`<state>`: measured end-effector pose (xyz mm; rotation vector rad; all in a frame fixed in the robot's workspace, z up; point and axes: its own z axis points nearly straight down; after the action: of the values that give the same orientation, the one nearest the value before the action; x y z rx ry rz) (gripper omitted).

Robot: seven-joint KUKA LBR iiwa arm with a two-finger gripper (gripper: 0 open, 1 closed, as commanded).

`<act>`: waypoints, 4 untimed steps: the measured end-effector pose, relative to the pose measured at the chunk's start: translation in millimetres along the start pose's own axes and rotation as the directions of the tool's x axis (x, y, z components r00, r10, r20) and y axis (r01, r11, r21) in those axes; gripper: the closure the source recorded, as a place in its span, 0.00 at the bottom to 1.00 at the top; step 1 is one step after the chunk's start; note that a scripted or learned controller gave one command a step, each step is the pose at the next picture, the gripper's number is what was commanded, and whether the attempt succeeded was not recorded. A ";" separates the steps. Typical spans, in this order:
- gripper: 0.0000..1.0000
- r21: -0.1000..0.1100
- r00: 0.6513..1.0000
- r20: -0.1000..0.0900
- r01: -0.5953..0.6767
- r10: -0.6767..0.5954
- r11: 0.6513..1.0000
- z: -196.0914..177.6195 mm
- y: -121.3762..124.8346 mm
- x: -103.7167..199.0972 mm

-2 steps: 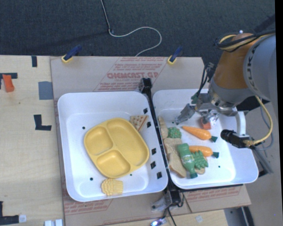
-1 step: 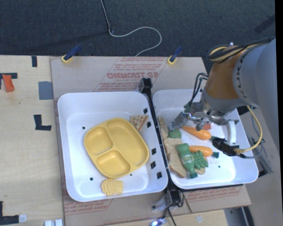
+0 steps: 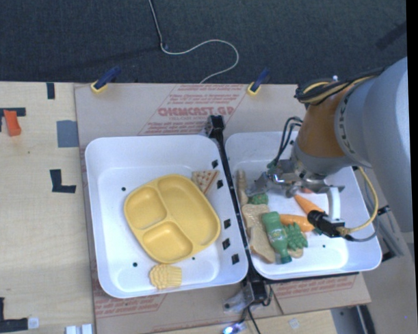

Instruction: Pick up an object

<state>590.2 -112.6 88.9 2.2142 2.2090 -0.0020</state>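
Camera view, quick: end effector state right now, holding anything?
End effector: cannot be told; it sits low in the right white plastic bin, above the orange toy carrot and green toy. No grasp is visible.

left bin [image 3: 101,201]: divided plate [image 3: 172,217] | right bin [image 3: 356,257]: toys [image 3: 280,236], tool [image 3: 295,187] above

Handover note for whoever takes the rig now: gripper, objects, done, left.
Gripper: low over the right bin, above its toy pile; nothing seen between its fingers.
Right bin: green toy, orange carrot, tan flat piece, all lying on the floor.
Left bin: yellow divided plate, yellow corn piece near the front wall, waffle-patterned piece at the plate's far edge.
Done: arm is over the pile.
Left: grasp and lift one object.
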 end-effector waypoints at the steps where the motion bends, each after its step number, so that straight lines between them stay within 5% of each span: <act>1: 1.00 0.006 1.000 -0.005 0.000 0.000 1.000 -7.5 -1.8 2.3; 4: 1.00 0.007 1.000 -0.011 0.004 -0.004 1.000 -137.4 8.5 5.3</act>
<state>597.5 -105.8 226.3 2.2187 2.2221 0.0020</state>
